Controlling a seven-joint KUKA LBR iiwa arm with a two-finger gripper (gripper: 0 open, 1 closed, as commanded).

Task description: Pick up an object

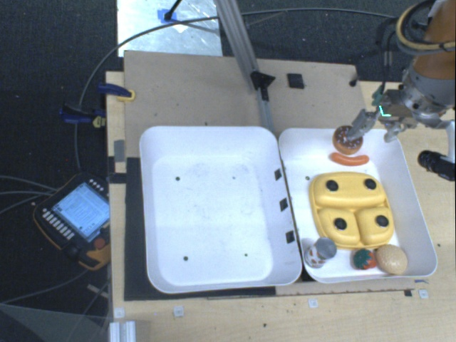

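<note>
Pincer (377,121) state cannot be told; it is seen at the far edge of the right bin (417,191), just beside a small brown doughnut (348,140). A large yellow moulded tray (352,209) with four dark dots is seen mid-bin. An orange sausage shape (349,159) is laid just under the doughnut. Along the near edge, a tan egg shape (391,259), a small grey-topped object (320,251) and a red-and-green ball (364,259) are set. The grey arm (426,84) is angled in from the upper right.

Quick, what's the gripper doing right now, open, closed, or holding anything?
Gripper: open, holding nothing; it hangs at the right bin's far edge, one finger beside the doughnut.
</note>
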